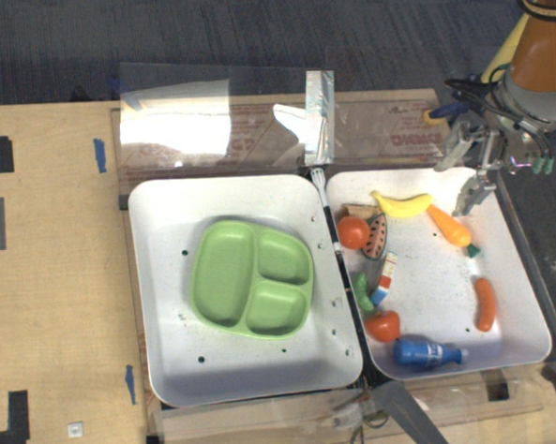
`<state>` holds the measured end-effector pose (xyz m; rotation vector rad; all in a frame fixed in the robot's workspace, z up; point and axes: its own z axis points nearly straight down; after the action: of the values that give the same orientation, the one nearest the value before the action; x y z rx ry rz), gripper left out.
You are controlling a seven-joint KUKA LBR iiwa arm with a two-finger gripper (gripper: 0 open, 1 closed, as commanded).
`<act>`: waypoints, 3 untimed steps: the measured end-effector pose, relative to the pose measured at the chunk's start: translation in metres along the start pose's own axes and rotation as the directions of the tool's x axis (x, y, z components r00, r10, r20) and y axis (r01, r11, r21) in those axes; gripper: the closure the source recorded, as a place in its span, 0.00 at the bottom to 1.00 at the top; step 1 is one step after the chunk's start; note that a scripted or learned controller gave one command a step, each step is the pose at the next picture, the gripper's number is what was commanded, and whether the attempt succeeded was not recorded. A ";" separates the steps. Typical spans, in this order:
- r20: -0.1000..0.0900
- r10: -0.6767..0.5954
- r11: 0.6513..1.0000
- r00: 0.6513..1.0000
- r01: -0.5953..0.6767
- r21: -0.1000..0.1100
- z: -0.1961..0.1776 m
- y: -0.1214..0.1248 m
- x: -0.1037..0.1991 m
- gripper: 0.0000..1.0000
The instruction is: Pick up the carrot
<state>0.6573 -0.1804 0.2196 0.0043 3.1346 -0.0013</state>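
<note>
From above, the carrot (448,226) lies in the right bin (525,342), near the bin's far right corner. It is orange with a small green end that points toward the near side. Its top end is just beside the tip of the banana (401,203). The rest of it has bare white floor on both sides.

The gripper (476,191) hangs just above and to the right of the carrot, close to the bin's far wall. I cannot tell how its jaws stand, because they are dark and small here. Nothing can be seen between them, so the carrot is not picked up yet.

I think the step now is to line up and come down. To do it well, the jaws should go to the middle of the carrot, away from the banana. They should close across its thin sides, not along its length. The carrot lies at a slant, so the wrist should turn to match.

A sausage (485,304) lies nearer in the same bin, well apart. The tomato (353,231) and blue bottle (427,352) are well apart too. The left bin (165,364) holds a green tray (251,277).
</note>
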 end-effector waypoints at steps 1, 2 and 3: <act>-0.006 0.168 0.986 0.986 -0.168 0.000 0.124 -0.006 -0.003 0.00; 0.006 0.164 0.986 0.986 -0.164 0.001 0.108 -0.005 -0.007 1.00; 0.003 0.145 0.989 0.989 -0.145 -0.002 0.057 0.051 0.007 1.00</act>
<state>0.6513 -0.1297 0.1628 0.2322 3.1231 0.0017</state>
